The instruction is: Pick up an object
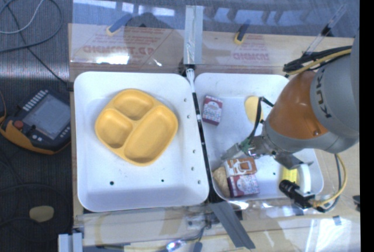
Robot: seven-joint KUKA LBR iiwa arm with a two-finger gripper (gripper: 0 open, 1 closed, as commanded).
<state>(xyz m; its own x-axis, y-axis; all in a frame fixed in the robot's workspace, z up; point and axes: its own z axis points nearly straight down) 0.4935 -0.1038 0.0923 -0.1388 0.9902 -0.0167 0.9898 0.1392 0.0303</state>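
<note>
Looming over the right bin (234,84), the arm (310,110) sinks its gripper (248,148) onto the red-and-white carton (241,176), seemingly touching its top edge, grasp impossible to tell, so it should centre over the carton before lifting straight up.

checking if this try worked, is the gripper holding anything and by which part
It cannot be told. The gripper is low in the right bin, just above the brown box, but no object is visibly held.
</note>
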